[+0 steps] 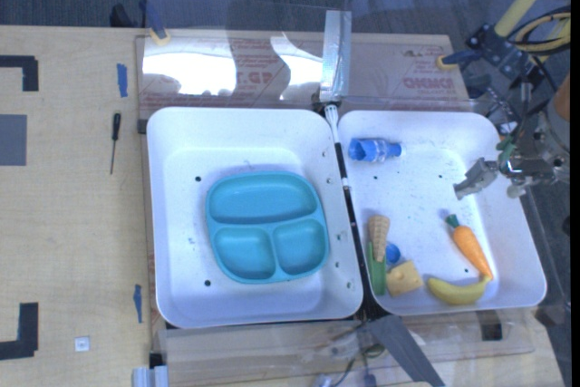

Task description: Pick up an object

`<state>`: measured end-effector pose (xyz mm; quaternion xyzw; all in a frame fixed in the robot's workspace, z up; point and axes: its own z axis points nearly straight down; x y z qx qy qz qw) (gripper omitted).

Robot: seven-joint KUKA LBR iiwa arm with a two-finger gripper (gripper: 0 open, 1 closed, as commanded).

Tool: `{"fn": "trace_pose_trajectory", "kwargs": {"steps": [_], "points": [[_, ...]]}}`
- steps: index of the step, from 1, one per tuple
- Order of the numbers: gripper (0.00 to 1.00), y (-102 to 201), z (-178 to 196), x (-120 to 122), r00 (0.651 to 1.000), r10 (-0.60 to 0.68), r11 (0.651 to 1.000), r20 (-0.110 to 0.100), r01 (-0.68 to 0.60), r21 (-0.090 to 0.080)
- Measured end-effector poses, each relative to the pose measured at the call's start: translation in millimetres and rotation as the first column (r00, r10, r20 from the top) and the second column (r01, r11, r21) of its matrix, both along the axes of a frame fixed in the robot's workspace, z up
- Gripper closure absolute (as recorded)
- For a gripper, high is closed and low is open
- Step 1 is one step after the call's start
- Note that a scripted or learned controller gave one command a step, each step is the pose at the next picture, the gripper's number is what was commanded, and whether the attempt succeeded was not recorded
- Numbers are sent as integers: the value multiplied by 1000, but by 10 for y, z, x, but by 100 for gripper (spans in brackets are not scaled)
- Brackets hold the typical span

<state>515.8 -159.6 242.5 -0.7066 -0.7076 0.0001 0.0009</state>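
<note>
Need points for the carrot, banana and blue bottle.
carrot (472, 250), camera view, middle of its orange body
banana (457, 289), camera view, middle of its curve
blue bottle (373, 149), camera view, middle of its body

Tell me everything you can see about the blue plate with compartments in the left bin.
The blue plate is a light turquoise tray with rounded corners, and it looks like smooth plastic. It has three compartments: one long one across the far side and two smaller ones on the near side. All three show bare. It lies flat, right side up, about in the middle of the left bin, turned a little against the bin's edges. It rests on the bin floor and nothing else touches it.
</note>
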Motion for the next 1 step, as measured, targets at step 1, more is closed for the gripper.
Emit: {"fn": "trace_pose_trajectory", "kwargs": {"steps": [1], "points": [[0,-267,-1547,-1,1000,-24,1000,8,24,-3]]}}
